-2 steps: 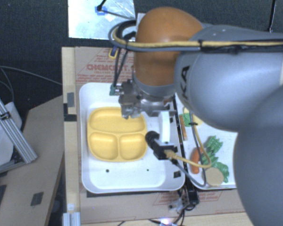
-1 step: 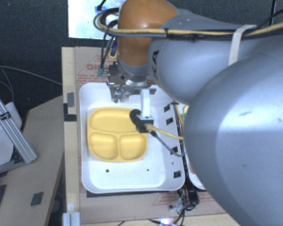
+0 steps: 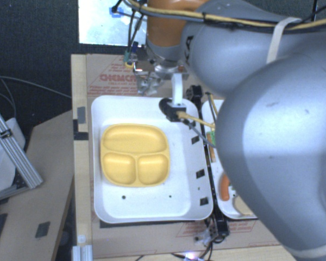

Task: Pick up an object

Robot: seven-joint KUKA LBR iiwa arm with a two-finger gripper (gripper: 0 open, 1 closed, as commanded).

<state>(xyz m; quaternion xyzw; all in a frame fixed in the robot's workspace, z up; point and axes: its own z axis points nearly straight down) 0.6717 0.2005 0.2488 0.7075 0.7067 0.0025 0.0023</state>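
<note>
Over the right bin (image 3: 231,213) looms the grey arm (image 3: 271,118). Toward nine o'clock in the left bin (image 3: 152,205) lies a yellow divided plate (image 3: 135,154). At that bin's twelve o'clock rim hangs the gripper (image 3: 146,85); spread or closed, I cannot tell. An orange object (image 3: 224,186) lies in the right bin.

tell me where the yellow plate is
In the camera view, the yellow plate lies flat in the left bin, nearer its left wall.

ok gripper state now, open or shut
Gripper: cannot be told; it hangs at the left bin's far rim.
</note>
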